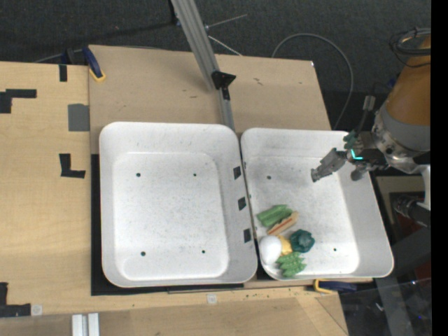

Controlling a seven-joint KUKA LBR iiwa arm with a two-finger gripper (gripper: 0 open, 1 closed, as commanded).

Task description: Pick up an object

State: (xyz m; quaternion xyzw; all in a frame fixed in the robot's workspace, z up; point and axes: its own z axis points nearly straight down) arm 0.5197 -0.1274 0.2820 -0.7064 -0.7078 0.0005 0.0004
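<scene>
The gripper (339, 166) hangs over the far right part of the right bin (364, 208), fingers spread apart and holding nothing. Well nearer, in that bin's near left corner, the objects sit bunched: a green piece (273, 214), a white ball (270, 246), a dark teal lump (302, 241), another green piece (291, 264). Left bin (168, 135) alongside on the table (154, 82).

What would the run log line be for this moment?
stage: approach | tool: above right bin, upper right, nothing between fingers | objects: cluster at right bin's lower left | left bin: beside it
</scene>
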